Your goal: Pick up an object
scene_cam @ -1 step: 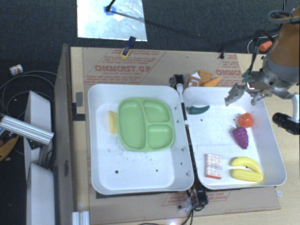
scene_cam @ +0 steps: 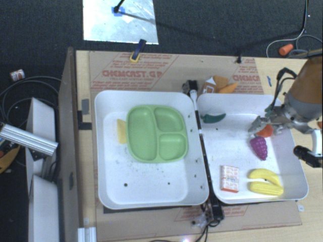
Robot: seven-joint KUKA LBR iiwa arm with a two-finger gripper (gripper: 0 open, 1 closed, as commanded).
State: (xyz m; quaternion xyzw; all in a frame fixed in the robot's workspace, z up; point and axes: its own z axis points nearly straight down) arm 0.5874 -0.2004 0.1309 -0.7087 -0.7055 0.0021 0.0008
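Gripper (scene_cam: 262, 126) low in right bin (scene_cam: 237, 150), fingers closed around a small orange-red object (scene_cam: 266, 131). Purple grapes (scene_cam: 259, 147) just below it, nearly touching. Bananas (scene_cam: 265, 181) and small carton (scene_cam: 229, 178) crowd the near rim. Teal piece (scene_cam: 214, 117) by the divider (far corner). Open floor mid-bin. Green divided plate (scene_cam: 156, 133) in left bin (scene_cam: 116, 185).
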